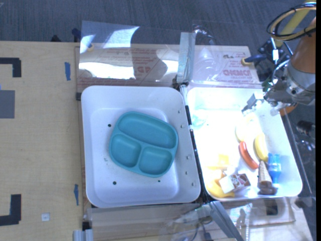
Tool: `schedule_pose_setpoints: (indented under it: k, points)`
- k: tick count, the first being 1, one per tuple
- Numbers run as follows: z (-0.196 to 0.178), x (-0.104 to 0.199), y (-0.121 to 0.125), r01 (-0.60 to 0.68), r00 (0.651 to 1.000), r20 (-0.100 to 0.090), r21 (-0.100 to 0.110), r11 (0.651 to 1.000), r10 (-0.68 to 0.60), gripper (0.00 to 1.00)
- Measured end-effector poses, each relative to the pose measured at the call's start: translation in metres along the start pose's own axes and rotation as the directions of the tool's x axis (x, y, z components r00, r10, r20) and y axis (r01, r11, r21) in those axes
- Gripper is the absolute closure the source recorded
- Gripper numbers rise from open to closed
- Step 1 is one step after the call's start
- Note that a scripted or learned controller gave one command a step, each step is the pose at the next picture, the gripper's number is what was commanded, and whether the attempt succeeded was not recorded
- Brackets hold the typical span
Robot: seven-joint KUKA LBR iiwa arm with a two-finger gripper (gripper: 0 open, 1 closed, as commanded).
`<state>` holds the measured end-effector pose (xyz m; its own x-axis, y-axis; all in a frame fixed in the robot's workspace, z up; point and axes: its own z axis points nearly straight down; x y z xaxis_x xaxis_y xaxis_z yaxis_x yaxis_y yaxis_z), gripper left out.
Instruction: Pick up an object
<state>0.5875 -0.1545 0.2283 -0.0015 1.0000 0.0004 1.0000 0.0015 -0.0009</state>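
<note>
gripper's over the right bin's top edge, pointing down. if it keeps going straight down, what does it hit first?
Probably bare floor of the right bin. The gripper hangs above the far right corner; the nearest item, a pale yellow piece, lies nearer the camera. Depth is unclear from one slanted view.

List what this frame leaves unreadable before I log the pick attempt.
- Gripper: small and glare-washed at the right bin's far corner; finger state unclear.
- Arm: cut off by the right edge.
- Pale round item: overexposed, identity unclear.
- Small packet: label too small to read.
</note>
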Motion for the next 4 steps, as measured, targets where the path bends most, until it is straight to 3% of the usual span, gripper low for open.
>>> schedule_pose_setpoints:
  k: [1, 2, 3, 4]
  points:
    - [0.133, -0.004, -0.051, 0.011, 1.0, -0.003, 0.013, 1.0, -0.011, 0.0]
    - [0.093, 0.021, 0.081, 0.156, 0.988, 0.001, -0.007, 0.988, -0.156, 0.0]
    - [0.143, 0.005, 0.035, 0.236, 0.972, 0.002, -0.003, 0.972, -0.236, 0.0]
    - [0.141, -0.001, -0.021, 0.55, 0.835, 0.005, -0.004, 0.835, -0.55, 0.0]
